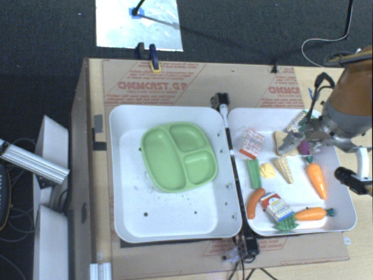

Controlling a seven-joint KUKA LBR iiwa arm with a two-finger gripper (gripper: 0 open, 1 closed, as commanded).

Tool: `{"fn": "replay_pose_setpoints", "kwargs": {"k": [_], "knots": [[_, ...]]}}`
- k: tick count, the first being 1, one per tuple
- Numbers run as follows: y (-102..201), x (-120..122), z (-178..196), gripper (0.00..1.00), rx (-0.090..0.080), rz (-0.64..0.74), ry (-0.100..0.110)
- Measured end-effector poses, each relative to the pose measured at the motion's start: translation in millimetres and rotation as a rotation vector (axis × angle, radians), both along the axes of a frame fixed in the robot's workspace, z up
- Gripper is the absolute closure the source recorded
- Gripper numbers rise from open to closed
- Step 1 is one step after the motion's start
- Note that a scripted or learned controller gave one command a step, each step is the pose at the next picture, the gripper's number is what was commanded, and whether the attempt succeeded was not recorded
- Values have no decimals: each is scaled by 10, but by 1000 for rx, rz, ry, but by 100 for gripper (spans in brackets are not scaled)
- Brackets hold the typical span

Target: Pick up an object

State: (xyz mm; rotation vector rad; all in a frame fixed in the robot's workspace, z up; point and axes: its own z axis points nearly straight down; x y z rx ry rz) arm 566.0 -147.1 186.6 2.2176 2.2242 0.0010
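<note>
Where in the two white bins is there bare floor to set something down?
Left white bin: bare floor in front of and left of the green divided plate. Right white bin: crowded with toy food; the two-finger gripper hovers over it. Small gap between orange carrot and red sausage.

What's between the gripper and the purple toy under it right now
Nothing visible. The gripper hangs in the right bin, right beside the purple toy. A cracker lies close by on the camera view's left, and a carrot below.
</note>
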Motion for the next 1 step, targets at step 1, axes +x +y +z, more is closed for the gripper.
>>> {"fn": "replay_pose_setpoints", "kwargs": {"k": [1], "knots": [[-381, 53, -1022, 0, -1, -2, -1]]}}
